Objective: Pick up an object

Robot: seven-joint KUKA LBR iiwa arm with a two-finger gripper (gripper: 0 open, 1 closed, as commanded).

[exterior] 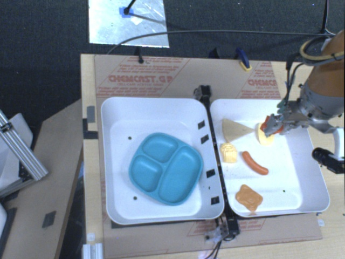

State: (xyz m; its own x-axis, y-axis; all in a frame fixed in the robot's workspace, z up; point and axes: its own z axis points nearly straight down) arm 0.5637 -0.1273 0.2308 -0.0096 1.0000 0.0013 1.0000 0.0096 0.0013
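In the right bin [315, 190] lie several toy foods: a pale wedge [236, 128], a small yellow chunk [228, 153], a red-orange sausage [254, 163] and a brown nugget [249, 198]. My gripper [272, 126] hangs low over the bin's far right part, right above a pale yellow round piece [264, 138] whose top it hides. Something red-orange shows at the gripper's tip. I cannot make out whether anything is held.
The left bin [121, 144] holds a blue divided plate [166, 168]. A black clip strip [211, 150] runs along the wall between the bins. The arm's grey body and cables [318, 99] stand over the right bin's far right corner.
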